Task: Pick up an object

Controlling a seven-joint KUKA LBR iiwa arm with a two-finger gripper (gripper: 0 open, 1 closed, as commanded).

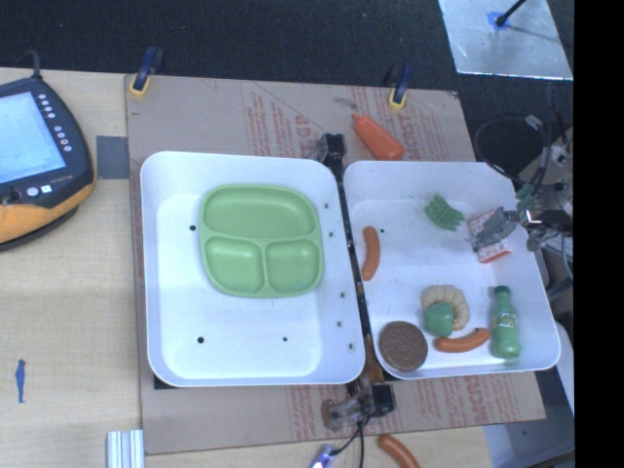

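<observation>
At the far R side of the right-hand bin, a small red-and-white packet lies crumpled-looking, w/ a grey-white upper part and a red lower edge, close to the bin's R wall. The gripper sits just beside or against the packet's top; whether the claw is apart, together or clamped on it cannot be told at this res. Scene L to R: a pale wood bench carries a grey-and-orange teach pendant at far L, then a brown cardboard sheet pinned at its back edge by two blue-and-yellow clamps. Dark carpet runs behind the bench, w/ a silvery floor panel at top R. The left-hand bin, white and shallow, holds a light-green divided plate w/ three compartments, lying flat toward the bin's back. The R bin, touching it along the centre seam, holds a reddish sausage near its L wall, a brown round biscuit at the front L corner, a tan bread ring w/ a green ball resting against its front, a green leafy piece toward the back, an orange sausage lying beside the ball, and a green bottle on its side near the front R corner. Outside the bins, an orange carrot-like piece rests on the cardboard behind the R bin, another orange piece at the front edge.
</observation>
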